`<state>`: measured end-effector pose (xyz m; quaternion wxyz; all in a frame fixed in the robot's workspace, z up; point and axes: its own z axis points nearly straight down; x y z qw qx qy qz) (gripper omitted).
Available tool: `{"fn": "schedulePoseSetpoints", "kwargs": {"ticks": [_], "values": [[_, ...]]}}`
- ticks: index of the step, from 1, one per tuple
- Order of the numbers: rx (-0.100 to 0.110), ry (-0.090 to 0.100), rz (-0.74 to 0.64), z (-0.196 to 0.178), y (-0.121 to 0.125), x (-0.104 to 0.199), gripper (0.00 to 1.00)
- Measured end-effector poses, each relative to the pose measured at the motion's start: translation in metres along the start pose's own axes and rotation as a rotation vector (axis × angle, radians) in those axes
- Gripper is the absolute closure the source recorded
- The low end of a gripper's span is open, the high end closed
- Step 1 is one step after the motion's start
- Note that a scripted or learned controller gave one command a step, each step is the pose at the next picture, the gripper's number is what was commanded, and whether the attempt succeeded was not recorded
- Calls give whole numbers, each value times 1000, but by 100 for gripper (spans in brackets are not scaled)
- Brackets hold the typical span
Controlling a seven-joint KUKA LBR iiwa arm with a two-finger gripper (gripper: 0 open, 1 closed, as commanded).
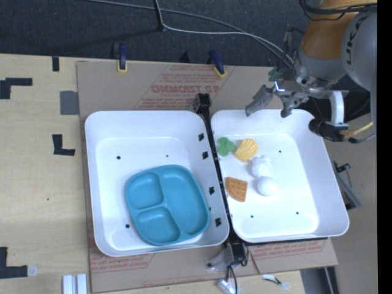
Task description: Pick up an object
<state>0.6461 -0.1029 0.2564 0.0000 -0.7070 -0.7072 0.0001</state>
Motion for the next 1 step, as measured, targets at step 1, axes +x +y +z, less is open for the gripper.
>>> {"fn": "schedulePoseSetpoints", "kwargs": {"ticks": [1], "values": [[5, 1, -3, 44, -51, 47, 0]]}}
